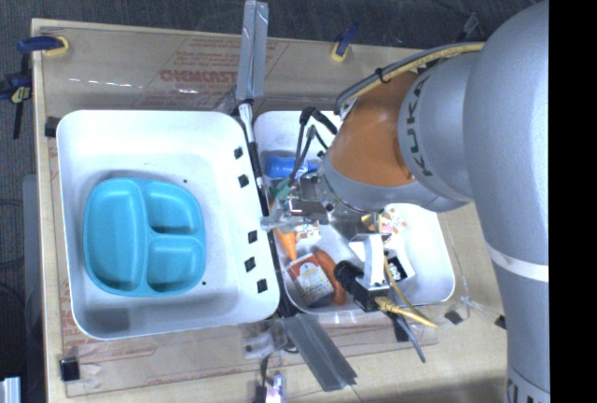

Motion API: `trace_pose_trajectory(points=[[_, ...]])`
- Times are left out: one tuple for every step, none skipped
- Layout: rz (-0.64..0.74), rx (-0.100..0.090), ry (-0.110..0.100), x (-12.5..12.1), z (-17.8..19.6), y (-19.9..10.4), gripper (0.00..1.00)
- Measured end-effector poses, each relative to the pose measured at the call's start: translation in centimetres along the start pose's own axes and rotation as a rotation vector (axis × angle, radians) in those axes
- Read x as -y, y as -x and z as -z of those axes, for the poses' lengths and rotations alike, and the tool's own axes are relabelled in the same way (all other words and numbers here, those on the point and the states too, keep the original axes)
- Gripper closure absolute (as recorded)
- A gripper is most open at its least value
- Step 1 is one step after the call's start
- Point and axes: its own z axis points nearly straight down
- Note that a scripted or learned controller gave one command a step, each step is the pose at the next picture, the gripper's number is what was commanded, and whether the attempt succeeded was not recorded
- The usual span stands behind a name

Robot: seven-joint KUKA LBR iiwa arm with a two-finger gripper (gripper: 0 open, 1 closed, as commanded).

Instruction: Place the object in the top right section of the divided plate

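Turquoise plate [112, 238] on the left, flat in the middle of the left bin [140, 123]. Its slightly longer side runs up and down the view, with the one big section to the left and two small ones stacked on the right.

Over the shared rim into the right bin [437, 254], and here it gets crowded. A blue item [279, 166] sits near the top, partly under cables. Below it an orange stick [288, 243] lies with its long axis up and down the view, close to the rim. Just right of that is an orange-and-white pack [315, 279], tilted, its label too small to read. Which of these is the object to be moved, I cannot tell.

The hand [304, 205] is low in this bin, just above the stick and mostly buried under the wrist, so spread or pressed together, I cannot tell. A speckled piece [397, 222] peeks out beside the wrist.

The arm [448, 140] sweeps in from the right, orange band bent down over the bin, covering much of it and the table [140, 65] behind.
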Motion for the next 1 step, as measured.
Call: trace_pose_trajectory(points=[[0.119, 0.041, -0.015, -5.64, 6.01, -9.93, 1.0]])
